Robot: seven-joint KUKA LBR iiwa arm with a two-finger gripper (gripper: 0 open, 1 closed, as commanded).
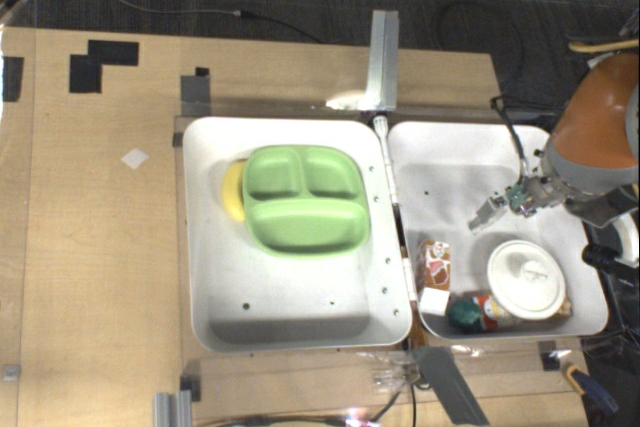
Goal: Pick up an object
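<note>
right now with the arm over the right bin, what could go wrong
The gripper hangs over bare floor of the right bin, apart from every object, so a straight descent would likely close on nothing. The bowl, packet and green toy crowd the near corner; a grab there may knock a neighbour or hit the wall.

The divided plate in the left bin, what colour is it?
Light green, seen clearly in the camera view: the divided plate has three compartments.

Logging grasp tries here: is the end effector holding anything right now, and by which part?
Nothing is held. The end effector hangs over bare floor of the right bin, apart from the white round lid and the small packet.
</note>
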